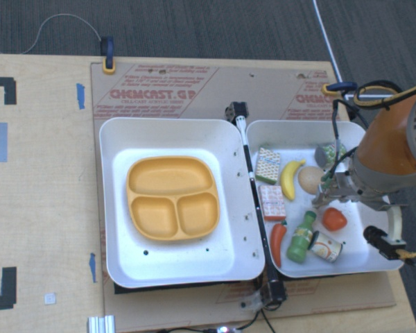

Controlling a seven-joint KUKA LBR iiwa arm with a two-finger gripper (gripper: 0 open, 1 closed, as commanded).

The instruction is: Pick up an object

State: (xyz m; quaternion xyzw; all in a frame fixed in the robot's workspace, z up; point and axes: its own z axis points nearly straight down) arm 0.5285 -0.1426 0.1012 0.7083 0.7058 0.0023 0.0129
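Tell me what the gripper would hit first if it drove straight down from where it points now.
Probably the white floor of the right bin, between the round beige egg-like object and the red tomato-shaped toy. The gripper sits close to both, and depth is unclear, so it might graze either.

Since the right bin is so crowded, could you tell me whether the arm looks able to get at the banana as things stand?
Probably yes. The banana lies uncovered in the right bin, just left of the gripper, though an egg-like object crowds its right side.

Crowded right bin (301,269), roomier left bin (111,186)
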